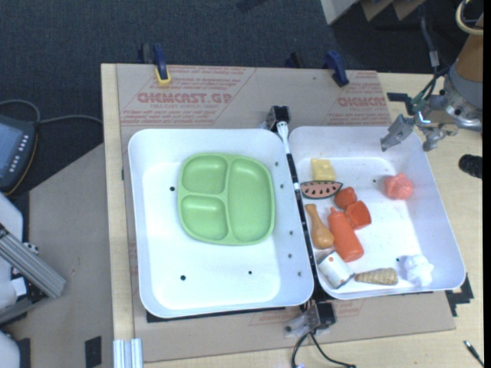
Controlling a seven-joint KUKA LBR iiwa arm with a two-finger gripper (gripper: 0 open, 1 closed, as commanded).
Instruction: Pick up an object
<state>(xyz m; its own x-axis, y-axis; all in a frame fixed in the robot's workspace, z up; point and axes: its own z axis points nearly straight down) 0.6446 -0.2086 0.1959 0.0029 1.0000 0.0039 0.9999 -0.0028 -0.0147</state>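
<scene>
On the left side of the bench stands the left bin (153, 274), and in it lies only a green divided plate (228, 198), flat, with three compartments, all of them bare. Between the two bins runs a dark seam with small clips.

The right bin (441, 228) holds all the small things. Close to its left wall I see a yellow block (323, 169), under it a watermelon slice (321, 189), then a brownish drumstick (318, 227) which touches an orange cylinder (346, 236). Two small red pieces (352, 206) lie just beside the top of that cylinder. Lower, near the front wall, there is a white cup (334, 268), a beige cone (377, 277) and a white crumpled thing (416, 267). A pink lump (398, 185) lies alone, well apart from the cluster, toward the far right part of the bin.

The gripper (415, 131) hangs above the far right corner of this bin, with nothing between its fingers; they look spread apart, ready to close. I judge that the task is at the approach step: no object is chosen by contact yet. The pink lump is the nearest one and has free space around it, so it seems the easiest target. The next move would need the arm to go toward the front a little, descend with the fingers on both sides of the lump, and close only when low enough.
</scene>
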